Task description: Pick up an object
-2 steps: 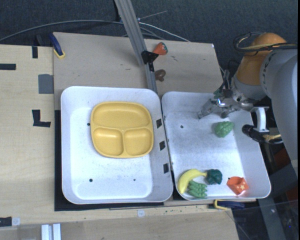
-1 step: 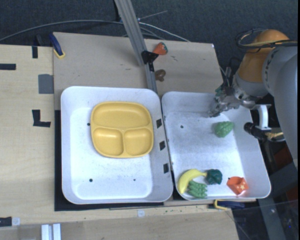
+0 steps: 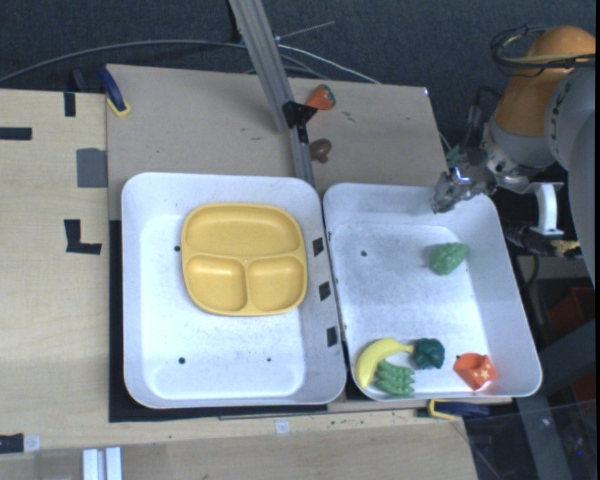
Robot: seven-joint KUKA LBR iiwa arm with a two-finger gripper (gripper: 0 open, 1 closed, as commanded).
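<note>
Nothing picked up yet: the claw [image 3: 448,196] hangs over the far rim of the right bin [image 3: 500,268], and I can't tell how wide it stands or whether anything sits in it. The nearest candidate, a green toy [image 3: 446,258], lies in that bin just toward the front from the claw. The banana [image 3: 376,353], a dark green piece [image 3: 427,352] and an orange piece [image 3: 474,369] crowd the bin's front edge, and the whole grab remains on this tan tabletop [image 3: 200,118].
</note>
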